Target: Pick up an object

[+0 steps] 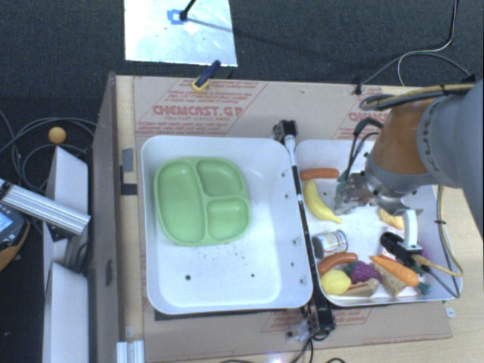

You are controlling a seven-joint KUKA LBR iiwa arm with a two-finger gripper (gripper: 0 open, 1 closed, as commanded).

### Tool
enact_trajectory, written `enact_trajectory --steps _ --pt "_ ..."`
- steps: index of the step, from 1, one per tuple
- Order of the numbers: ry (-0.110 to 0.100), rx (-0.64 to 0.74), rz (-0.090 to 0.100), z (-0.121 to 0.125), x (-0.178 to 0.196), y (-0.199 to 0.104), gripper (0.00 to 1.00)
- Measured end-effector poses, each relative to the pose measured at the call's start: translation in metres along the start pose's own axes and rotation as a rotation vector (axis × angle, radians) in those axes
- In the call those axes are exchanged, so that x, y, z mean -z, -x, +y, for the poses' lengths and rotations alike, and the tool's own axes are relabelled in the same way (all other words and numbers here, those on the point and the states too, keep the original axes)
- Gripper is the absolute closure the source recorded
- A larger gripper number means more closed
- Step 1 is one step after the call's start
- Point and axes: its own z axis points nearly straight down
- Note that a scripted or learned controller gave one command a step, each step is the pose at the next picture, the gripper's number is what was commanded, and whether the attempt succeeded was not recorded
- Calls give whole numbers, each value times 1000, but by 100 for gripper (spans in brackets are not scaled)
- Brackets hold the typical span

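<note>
The left bin (162,278) held a green divided plate (202,200). The right bin (321,151) held a banana (318,203) at nine o'clock, a can (330,242), a lemon (336,281), grapes (364,271) and a carrot (395,269) (crowded near six o'clock). The gripper (349,199) hovered just beside the banana; whether it was released or clenched could not be told.

1. The arm (423,146) covers part of the right bin (446,297), hiding its upper right corner.
2. Beside the banana (318,203), the gripper (349,197) looks too blurred to read.
3. The arm runs off the right edge.
</note>
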Motion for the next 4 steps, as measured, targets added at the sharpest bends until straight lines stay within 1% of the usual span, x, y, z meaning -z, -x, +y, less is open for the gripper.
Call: enact_trajectory --steps 1,2,3,4 --pt "6 -1 -2 -4 105 41 100" --pt "3 0 0 -5 104 40 0" --pt "0 0 0 -18 62 61 0" --pt "0 -1 -1 -32 16 109 0"
